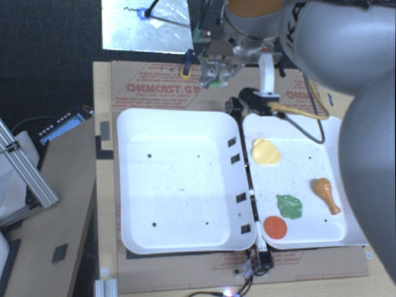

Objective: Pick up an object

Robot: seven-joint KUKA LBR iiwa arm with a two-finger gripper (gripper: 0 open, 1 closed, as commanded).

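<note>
Four small things lie in the right bin [312,237], toward the lower right of the frame, and any of them could be the one to pick: a pale yellow lump [266,152] near the bin's upper left corner, a green leafy piece [289,206] lower down, a round red-orange piece [275,228] just below and left of the green one, and a brown drumstick-shaped piece [326,194] nearer the bin's right side. All four rest flat on the white floor of the bin, apart from one another, so nothing has been lifted so far as this view shows. The left bin [127,184], in the middle of the frame, shares a hinged or clipped seam with the right one. Both sit on a brown board on the surface [68,184]. The claw [213,73] hangs at the upper middle of the frame, beyond the far rims of both bins and well apart from the objects; something small and greenish shows at its tip, but it is too blurred to say whether that is a held item or part of the tool, and I cannot tell how wide it stands. By my judgement the task is at its start: the reach, the grasp and the lift are all left to do.
</note>
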